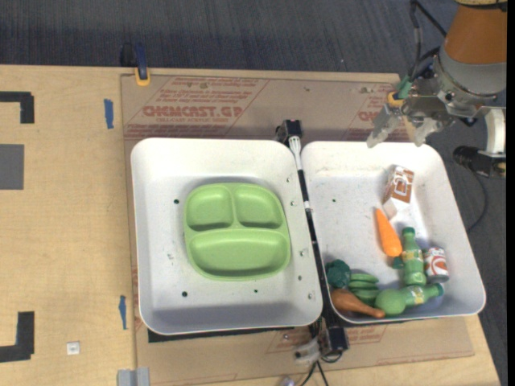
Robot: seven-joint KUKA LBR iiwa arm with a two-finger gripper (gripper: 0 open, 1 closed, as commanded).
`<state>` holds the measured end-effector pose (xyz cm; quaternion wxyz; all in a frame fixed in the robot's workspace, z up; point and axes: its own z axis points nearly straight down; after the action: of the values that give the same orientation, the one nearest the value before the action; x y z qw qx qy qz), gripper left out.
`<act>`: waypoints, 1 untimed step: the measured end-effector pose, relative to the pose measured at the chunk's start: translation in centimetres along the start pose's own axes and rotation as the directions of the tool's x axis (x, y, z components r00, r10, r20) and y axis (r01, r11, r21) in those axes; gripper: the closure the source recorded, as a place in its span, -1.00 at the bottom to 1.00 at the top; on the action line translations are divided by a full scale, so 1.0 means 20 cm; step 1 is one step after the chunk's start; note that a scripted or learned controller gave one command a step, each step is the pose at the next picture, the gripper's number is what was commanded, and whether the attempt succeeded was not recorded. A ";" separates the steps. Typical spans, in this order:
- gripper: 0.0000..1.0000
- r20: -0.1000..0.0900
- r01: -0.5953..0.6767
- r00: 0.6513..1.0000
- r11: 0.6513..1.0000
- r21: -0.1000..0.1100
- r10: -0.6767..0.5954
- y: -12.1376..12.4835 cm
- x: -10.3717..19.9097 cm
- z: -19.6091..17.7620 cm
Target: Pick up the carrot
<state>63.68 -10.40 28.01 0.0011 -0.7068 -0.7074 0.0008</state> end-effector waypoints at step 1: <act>-1.00 -0.001 -0.099 0.995 0.995 0.015 0.099 -0.12 -0.08 0.86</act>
<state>61.25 -11.99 10.90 0.0070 -0.7409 -0.6715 0.0054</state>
